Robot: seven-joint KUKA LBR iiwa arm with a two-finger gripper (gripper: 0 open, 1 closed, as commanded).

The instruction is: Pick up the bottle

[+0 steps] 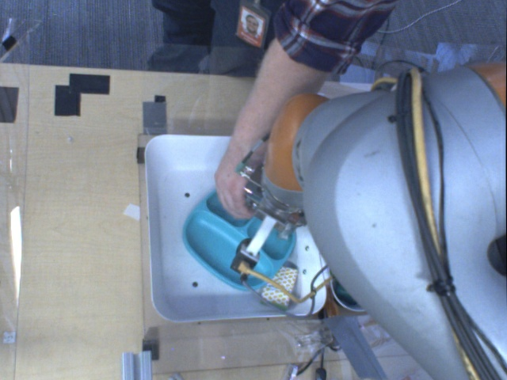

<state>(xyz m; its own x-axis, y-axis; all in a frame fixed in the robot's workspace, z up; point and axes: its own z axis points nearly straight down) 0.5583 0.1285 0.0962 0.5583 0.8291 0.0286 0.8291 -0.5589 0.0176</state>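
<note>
No legible text or labels.

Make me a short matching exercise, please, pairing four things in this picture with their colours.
Things:
1. bin
2. dish lying in the bin
3. band above the arm's wrist
4. person's sleeve

Colours:
a. orange
b. plaid red and dark blue
c. white
d. turquoise

Pairs: 1-c, 2-d, 3-a, 4-b
</note>
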